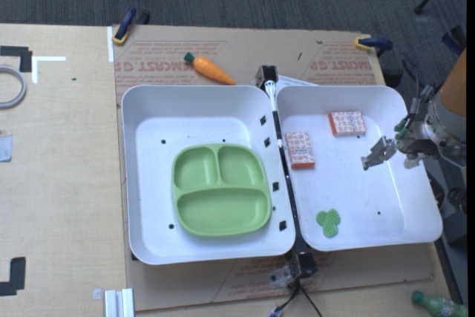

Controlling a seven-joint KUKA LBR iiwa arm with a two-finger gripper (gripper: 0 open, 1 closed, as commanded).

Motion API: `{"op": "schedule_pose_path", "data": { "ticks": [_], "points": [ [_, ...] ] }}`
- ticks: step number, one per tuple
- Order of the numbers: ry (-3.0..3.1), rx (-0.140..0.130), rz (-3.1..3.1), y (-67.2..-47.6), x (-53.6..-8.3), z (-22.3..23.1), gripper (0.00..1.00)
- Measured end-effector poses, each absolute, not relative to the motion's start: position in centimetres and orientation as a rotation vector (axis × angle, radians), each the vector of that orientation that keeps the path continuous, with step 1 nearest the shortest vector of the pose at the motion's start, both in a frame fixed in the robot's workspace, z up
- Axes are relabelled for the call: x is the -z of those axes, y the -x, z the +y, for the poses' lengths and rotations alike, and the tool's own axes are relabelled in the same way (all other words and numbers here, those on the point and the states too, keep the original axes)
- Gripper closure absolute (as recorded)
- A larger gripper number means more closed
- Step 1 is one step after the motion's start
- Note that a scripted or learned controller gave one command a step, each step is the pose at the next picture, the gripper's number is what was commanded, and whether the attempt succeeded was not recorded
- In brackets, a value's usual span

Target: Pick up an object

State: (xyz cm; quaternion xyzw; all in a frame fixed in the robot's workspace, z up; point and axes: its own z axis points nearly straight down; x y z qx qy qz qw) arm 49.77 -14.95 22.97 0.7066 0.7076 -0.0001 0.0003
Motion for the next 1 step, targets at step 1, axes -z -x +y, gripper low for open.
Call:
{"op": "schedule_pose_path", "data": {
  "ticks": [1],
  "points": [
    [-2.410, 0.002, 2.016, -58.79, -20.55, -14.65, 0.00]
  ]
}}
